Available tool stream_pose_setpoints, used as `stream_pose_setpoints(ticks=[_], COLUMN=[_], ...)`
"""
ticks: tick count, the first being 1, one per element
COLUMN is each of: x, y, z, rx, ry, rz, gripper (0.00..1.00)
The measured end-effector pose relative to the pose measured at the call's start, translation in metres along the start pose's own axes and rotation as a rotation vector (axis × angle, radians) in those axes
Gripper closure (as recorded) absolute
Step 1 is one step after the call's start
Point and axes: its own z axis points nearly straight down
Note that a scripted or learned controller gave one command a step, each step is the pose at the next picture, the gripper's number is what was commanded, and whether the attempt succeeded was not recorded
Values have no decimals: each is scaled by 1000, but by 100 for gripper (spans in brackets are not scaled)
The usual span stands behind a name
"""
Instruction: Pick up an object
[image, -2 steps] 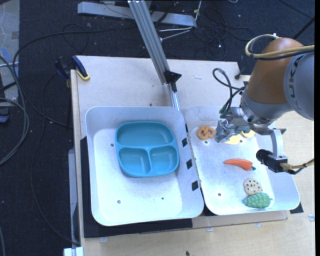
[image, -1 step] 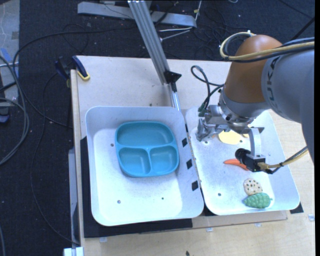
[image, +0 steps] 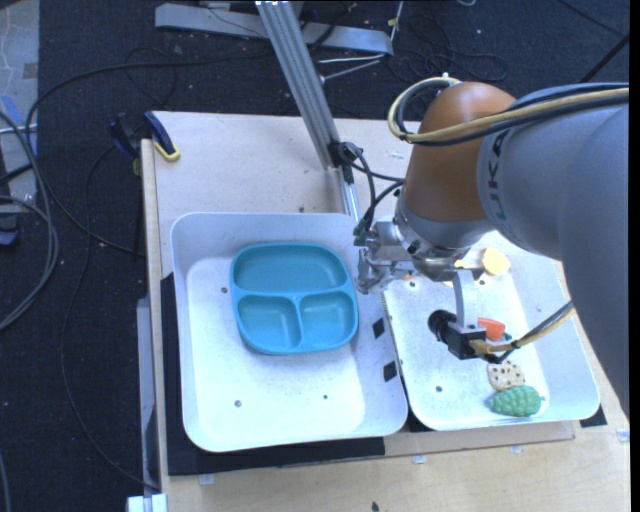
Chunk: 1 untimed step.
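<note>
My gripper (image: 392, 266) hangs under the orange-banded wrist, over the near-left part of the right bin (image: 430, 400), close to the divide between the two bins. In the right bin lie a yellow piece (image: 495, 263) just right of the wrist, a small orange-red piece (image: 490, 328), a pale speckled cookie-like piece (image: 506, 375) and a green bumpy item (image: 516, 402) near the front right corner. The arm hides the back of this bin. Nothing shows held in the gripper.
A blue three-compartment plate (image: 295, 298) lies in the left bin (image: 270, 410), towards its back right. A slanted metal pole (image: 305, 80) rises behind the bins. Cables trail over the dark floor on the left.
</note>
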Motion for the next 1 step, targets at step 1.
stream_pose_setpoints(ticks=[1], x=[47], y=[-12], z=[-16], rx=[-3], ry=[0], rz=[-1], gripper=[100])
